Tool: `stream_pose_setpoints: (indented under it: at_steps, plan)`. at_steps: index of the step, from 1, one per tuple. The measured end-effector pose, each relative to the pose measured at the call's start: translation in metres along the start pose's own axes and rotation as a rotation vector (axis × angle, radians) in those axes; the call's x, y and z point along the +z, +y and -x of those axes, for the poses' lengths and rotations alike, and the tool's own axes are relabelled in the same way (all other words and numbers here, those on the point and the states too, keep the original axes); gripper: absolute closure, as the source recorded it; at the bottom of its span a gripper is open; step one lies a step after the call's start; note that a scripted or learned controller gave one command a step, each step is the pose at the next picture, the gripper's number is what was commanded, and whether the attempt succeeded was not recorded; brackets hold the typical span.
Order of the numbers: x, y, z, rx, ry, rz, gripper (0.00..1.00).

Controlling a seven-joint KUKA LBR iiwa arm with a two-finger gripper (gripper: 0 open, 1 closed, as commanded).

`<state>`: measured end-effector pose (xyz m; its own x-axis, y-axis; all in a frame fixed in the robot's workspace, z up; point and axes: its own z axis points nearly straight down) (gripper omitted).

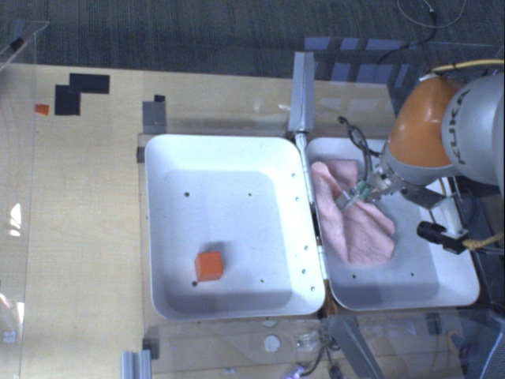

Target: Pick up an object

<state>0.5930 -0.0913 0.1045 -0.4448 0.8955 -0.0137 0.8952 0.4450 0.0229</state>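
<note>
Fingers (353,195) are seen pressed into the pink cloth (355,227); their spread cannot be told, gripper (357,193) angled down.

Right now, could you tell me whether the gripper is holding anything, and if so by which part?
It cannot be told. The gripper is down on the pink cloth in the right bin, near the cloth's upper middle, but a grasp is not visible.

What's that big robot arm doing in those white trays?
The robot arm's gripper is down on a pink cloth in the right tray, trying to pick it up. A small orange block sits alone in the left tray. Whether it has hold of the cloth can't be told from here.
</note>
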Motion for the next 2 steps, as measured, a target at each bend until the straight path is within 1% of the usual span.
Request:
stream_pose_setpoints:
  at_steps: [1,2]
  plan:
    - [0.014,0.000,-0.001,0.002,0.007,-0.011,0.00]
    - [-0.083,0.017,-0.024,-0.007,0.008,-0.013,0.00]
